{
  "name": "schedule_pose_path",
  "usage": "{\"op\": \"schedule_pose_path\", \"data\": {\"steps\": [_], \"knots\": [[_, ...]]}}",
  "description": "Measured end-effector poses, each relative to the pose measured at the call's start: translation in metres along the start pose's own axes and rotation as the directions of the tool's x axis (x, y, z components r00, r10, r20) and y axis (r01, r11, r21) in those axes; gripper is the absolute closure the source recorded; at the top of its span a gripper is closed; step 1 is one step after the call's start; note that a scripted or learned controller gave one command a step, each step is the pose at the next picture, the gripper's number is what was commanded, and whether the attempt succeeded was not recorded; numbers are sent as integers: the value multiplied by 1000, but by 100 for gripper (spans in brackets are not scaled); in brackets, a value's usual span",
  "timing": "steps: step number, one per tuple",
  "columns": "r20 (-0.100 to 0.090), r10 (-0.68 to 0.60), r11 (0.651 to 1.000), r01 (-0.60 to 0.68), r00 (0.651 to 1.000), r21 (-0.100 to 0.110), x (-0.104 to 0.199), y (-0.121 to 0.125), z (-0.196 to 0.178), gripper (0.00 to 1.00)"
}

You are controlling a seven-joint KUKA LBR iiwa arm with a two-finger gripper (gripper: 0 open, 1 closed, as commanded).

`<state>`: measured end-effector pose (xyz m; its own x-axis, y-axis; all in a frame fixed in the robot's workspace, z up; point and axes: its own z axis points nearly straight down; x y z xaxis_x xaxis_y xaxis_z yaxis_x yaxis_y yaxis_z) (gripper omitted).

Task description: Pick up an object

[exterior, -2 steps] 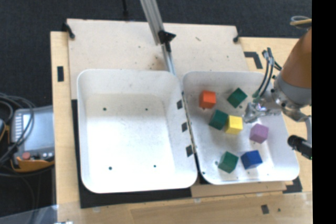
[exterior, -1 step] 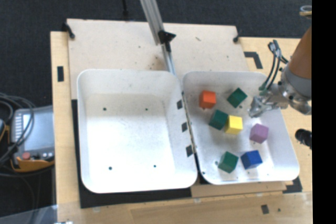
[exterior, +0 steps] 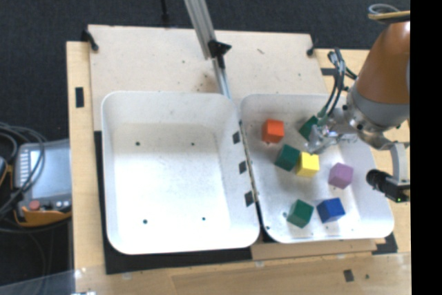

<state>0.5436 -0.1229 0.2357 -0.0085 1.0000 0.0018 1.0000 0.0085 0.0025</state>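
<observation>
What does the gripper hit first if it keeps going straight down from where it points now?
Likely the yellow cube or the green cube beside it: the gripper hangs just above that pair in the right bin. Depth is unclear from this slanted view, so it could land between them.

Two shallow white bins sit side by side on the desk point(exterior: 81, 148). The left bin point(exterior: 173, 169) holds no blocks. In the right bin point(exterior: 376, 221) lie an orange cube point(exterior: 273, 130), a green block point(exterior: 287, 158) touching a yellow cube point(exterior: 309, 164), a purple cube point(exterior: 340, 175), a blue cube point(exterior: 331, 209) and another green cube point(exterior: 300, 213). The gripper point(exterior: 319, 139) hangs low over the bin's upper middle, just beside a dark green block point(exterior: 309, 126), with the yellow cube just below it.
</observation>
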Motion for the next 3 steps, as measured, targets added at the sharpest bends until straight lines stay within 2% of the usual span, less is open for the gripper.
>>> {"op": "schedule_pose_path", "data": {"steps": [1, 3], "knots": [[-1, 0, 1000, 0, 1000, 2, 52, -4, -7, 100], [1, 2, 1000, -2, 1000, 2, 139, 2, -6, 100]]}}
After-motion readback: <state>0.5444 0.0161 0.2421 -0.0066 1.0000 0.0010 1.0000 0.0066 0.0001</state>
